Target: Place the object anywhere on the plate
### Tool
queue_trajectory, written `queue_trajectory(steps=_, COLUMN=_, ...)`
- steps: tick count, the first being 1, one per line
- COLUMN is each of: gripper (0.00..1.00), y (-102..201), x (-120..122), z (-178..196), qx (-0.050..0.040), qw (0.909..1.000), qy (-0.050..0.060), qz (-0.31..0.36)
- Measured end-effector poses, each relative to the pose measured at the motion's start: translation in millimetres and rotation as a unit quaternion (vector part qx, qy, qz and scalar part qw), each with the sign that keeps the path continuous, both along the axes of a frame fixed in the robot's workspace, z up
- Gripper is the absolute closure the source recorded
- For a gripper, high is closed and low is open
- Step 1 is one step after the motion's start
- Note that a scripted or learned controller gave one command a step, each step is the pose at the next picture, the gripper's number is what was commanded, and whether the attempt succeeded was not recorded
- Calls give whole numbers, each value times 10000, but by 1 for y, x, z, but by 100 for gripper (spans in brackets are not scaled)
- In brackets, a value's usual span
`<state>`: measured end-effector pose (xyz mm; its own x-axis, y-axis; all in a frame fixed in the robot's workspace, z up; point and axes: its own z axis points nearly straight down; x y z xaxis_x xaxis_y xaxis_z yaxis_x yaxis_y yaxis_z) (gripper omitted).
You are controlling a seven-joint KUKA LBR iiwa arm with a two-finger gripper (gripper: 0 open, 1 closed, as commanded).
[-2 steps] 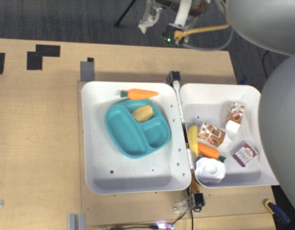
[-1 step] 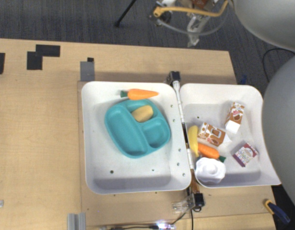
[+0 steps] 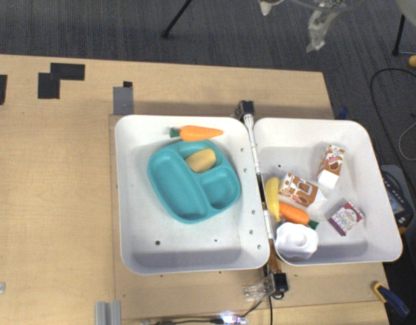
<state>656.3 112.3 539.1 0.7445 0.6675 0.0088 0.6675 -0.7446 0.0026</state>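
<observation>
A teal divided plate (image 3: 187, 188) lies in the left bin (image 3: 136, 249). A tan, potato-shaped piece (image 3: 200, 159) rests in the plate's upper right compartment. An orange toy carrot (image 3: 197, 133) lies just behind the plate, against the bin's back wall. My gripper (image 3: 292, 20) hangs high above the bench's far edge, behind the right bin (image 3: 370, 249) and well away from the plate. Its two pale fingers (image 3: 318, 34) stand wide apart with nothing between them.
The right bin holds a small carton (image 3: 331, 162), a brown-and-white box (image 3: 297, 189), a yellow piece (image 3: 271, 193), a second carrot (image 3: 293, 214), a white bottle (image 3: 296, 241) and a purple packet (image 3: 345, 218). Cables (image 3: 397, 107) run on the floor at right.
</observation>
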Motion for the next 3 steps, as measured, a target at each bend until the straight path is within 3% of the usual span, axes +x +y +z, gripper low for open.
queue_trajectory(steps=1, gripper=0, y=-31, x=6, z=-3, qx=9, qw=9821, qy=28, qz=-1885)
queue_trajectory(steps=2, gripper=0, y=-85, x=3, z=-57, qx=-3, qw=9656, qy=54, qz=-2601)
queue_trajectory(steps=3, gripper=0, y=-105, x=1, z=-44, qx=-1, qw=9666, qy=34, qz=-2562)
